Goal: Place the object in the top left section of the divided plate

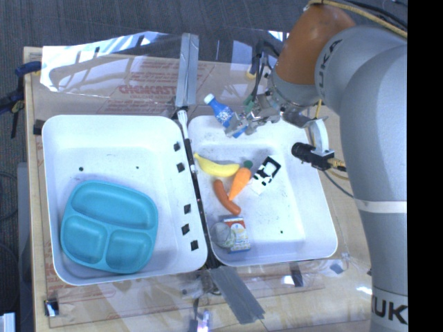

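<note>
The gripper (239,124), at about one o'clock from the banana (216,165), is small and cluttered with cables, so its fingers cannot be made out as open or closed. The blue bottle (221,111) touches or overlaps it at ten o'clock; whether it is clasped cannot be told. The arm (360,116) is cut off at the right and bottom edges. The label on the small carton (237,234) is too small to read.
</note>
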Robot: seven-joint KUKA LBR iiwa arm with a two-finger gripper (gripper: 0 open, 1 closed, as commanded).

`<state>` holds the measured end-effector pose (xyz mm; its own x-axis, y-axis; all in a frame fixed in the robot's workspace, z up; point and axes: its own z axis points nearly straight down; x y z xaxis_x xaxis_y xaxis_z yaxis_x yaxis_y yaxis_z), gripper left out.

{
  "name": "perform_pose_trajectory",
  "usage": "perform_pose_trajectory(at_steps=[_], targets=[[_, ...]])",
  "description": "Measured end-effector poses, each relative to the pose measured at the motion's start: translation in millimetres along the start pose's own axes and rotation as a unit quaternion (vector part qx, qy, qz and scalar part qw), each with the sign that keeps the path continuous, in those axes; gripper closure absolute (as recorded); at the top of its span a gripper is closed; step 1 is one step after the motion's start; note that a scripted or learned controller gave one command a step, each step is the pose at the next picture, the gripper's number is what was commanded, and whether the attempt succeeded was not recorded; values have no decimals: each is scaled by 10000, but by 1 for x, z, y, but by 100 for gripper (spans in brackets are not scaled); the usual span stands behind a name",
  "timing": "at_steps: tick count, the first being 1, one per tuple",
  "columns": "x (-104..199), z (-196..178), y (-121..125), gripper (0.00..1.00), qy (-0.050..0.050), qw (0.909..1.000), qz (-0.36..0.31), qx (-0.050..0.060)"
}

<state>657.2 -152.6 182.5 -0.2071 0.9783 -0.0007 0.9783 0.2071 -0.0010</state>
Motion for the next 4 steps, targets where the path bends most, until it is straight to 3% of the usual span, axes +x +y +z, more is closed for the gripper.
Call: perform_pose_trajectory(at_steps=[1,2,3,4], targets=[[37,-32,-74,100,7,9921,-1252,4],[135,-29,-86,100,4,9911,-1328,6],[154,-34,-153,100,7,9939,-1104,9],[153,-43,-152,100,1,9937,-1125,12]])
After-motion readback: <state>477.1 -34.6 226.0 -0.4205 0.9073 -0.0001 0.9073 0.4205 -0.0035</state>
